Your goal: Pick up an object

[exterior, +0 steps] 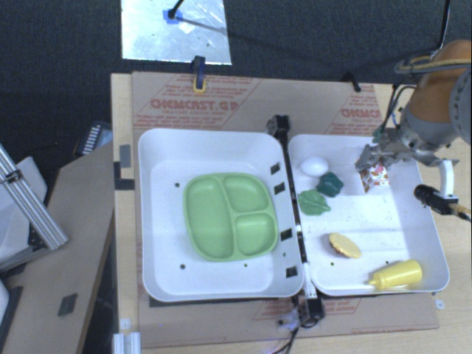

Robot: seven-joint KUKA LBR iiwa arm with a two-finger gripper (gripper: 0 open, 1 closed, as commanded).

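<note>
My gripper point(371, 162) hangs over the far right part of the right bin point(424, 231). A small red and white packet point(376, 177) sits right at its tip, touching or just under it; whether it is gripped is hidden. Further left in the same bin lie a white egg-shaped piece point(315, 166), a dark green piece point(330, 184) and a lighter green leafy piece point(313, 203). A yellow-brown flat piece point(344, 245) lies near the bin's front. A yellow bottle point(396, 273) lies on its side at the front right.
The left bin point(158, 198) holds a green divided plate point(229, 216). A black hinge strip point(289, 198) runs between the two bins. Bare floor of the right bin lies between the packet and the yellow bottle.
</note>
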